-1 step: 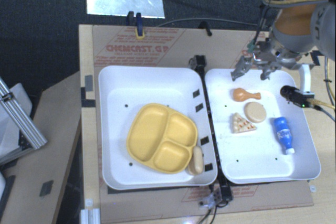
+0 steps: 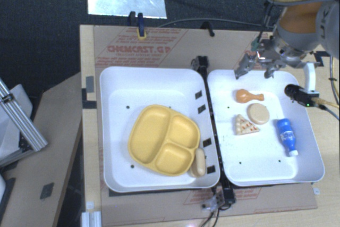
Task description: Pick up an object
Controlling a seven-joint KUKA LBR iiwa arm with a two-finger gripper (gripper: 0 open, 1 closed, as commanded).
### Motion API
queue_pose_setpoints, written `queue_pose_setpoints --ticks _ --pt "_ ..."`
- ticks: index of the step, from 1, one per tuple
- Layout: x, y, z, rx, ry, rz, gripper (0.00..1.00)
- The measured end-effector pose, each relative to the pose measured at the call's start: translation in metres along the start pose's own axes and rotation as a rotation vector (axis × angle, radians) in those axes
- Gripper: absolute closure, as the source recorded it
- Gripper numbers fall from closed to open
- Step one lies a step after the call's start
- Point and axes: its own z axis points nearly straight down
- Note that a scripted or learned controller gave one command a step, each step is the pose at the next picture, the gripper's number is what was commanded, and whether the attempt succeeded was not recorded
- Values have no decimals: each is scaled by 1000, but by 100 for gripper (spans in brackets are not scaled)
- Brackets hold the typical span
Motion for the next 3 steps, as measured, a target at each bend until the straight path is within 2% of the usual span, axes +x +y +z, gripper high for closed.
queue_pose_setpoints --ticks 2,3 --pt "0 -11 121 5 0 2 0" --pt "0 -10 161 2 0 1 0"
